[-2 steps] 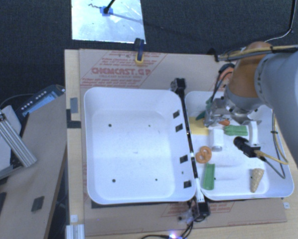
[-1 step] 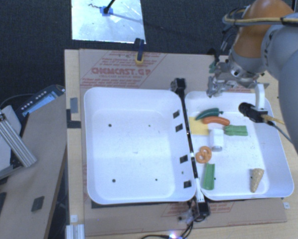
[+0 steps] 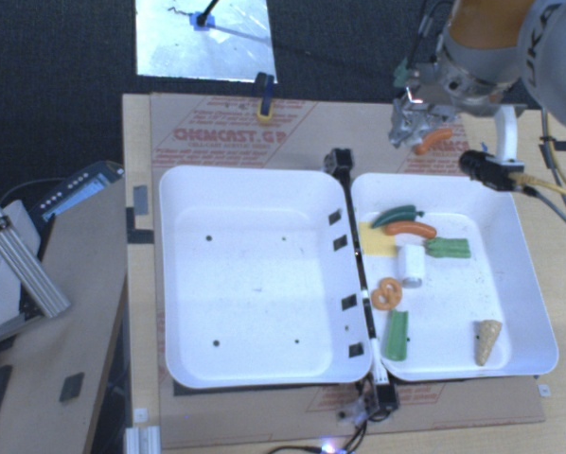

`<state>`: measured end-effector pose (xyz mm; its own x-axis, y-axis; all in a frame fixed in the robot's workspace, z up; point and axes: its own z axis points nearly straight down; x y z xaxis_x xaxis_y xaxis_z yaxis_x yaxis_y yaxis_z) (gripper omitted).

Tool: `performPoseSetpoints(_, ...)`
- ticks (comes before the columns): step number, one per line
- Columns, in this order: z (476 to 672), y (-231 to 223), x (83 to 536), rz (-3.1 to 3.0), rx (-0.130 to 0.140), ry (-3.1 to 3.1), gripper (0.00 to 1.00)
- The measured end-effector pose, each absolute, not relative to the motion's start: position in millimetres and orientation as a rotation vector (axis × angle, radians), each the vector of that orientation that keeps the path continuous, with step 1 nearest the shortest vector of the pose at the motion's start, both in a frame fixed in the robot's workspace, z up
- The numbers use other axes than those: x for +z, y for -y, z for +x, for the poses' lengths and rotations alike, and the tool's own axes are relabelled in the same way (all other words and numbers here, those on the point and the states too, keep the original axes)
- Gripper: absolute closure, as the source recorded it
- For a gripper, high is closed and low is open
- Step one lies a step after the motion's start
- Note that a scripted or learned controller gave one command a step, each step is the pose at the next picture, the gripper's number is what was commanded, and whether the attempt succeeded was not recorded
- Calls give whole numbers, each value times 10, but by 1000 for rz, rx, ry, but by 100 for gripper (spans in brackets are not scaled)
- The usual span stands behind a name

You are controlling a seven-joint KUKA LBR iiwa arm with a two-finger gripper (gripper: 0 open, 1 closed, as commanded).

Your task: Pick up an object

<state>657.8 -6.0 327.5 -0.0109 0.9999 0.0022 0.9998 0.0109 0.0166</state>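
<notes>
My gripper (image 3: 421, 136) hangs high over the far edge of the right bin (image 3: 520, 253), shut on a small orange sausage-shaped piece (image 3: 435, 140) that sticks out to the right of its fingers. Below it in the right bin lie a dark green pepper (image 3: 395, 216), another orange sausage (image 3: 411, 230), a yellow slab (image 3: 378, 240), a green piece (image 3: 449, 248), a white cylinder (image 3: 412, 263), a pretzel (image 3: 388, 293), a green block (image 3: 397, 335) and a tan cone (image 3: 487, 340).
The left bin (image 3: 184, 253) stands beside the right one, with a black-clipped divider (image 3: 354, 253) between them. A black cable connector (image 3: 486, 168) and a white fitting hang by the arm. A silver sheet (image 3: 203, 25) lies at the back.
</notes>
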Motion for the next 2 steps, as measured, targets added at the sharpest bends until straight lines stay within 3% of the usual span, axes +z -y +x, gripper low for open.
performPoseSetpoints(1, 5971, -1034, 4203, 2200, 19, -2234, 100)
performPoseSetpoints(2, 6010, -1988, 4298, 2206, 10, -2237, 100)
